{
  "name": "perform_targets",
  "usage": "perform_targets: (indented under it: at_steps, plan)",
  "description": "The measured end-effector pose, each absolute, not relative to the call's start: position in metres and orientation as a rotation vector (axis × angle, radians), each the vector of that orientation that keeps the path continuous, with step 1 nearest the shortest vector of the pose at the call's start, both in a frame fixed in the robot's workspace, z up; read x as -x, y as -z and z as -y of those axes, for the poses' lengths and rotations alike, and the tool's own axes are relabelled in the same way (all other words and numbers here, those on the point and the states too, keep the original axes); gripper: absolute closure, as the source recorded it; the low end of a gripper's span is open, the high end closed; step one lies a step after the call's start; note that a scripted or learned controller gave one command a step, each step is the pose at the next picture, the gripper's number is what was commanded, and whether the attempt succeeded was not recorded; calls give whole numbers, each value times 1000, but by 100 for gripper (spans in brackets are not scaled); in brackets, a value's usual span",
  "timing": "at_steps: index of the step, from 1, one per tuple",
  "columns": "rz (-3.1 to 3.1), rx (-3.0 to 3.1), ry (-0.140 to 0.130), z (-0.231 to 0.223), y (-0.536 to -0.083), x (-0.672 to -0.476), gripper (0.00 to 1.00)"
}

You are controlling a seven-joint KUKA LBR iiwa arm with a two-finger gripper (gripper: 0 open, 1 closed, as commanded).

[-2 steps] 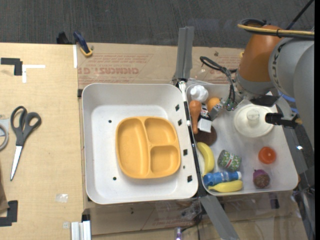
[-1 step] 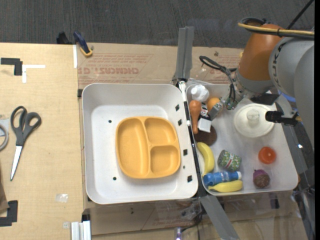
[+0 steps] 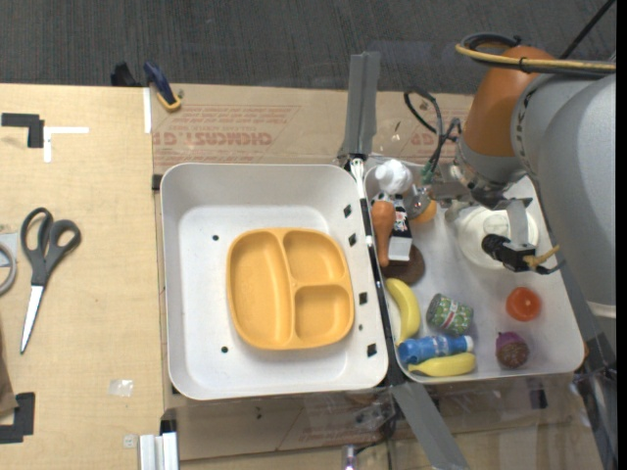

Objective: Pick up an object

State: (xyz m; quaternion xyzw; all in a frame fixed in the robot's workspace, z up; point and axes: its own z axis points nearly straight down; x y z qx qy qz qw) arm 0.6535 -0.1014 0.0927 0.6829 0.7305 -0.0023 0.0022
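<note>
"At the right bin's (image 3: pixel 482 287) far end, which item lies nearest the gripper (image 3: pixel 446 192)?"

"Small orange piece (image 3: pixel 423 209) — just beside the gripper, on the side toward the left bin (image 3: pixel 196 262). Whether the gripper is spread or closed cannot be told. An orange carrot-shaped item (image 3: pixel 382 213) lies further that way, its long axis along the dividing wall."

"Counts?"

"Right bin — two bananas (image 3: pixel 404 306), one blue bottle (image 3: pixel 436 346), one red ball (image 3: pixel 523 304). Left bin: one yellow divided plate (image 3: pixel 260 287)."

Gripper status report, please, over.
Gripper above the right bin's far end. No object seen held. Bananas, blue bottle, orange ball lie loose nearby.
</note>
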Motion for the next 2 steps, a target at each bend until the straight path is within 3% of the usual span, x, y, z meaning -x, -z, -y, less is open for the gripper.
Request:
perform_targets:
  at_steps: [1,2]
  plan:
    - [-2297,-2136,9,100,-102,-654,100]
    - [-2251,-2189,3,90,-245,-650,100]
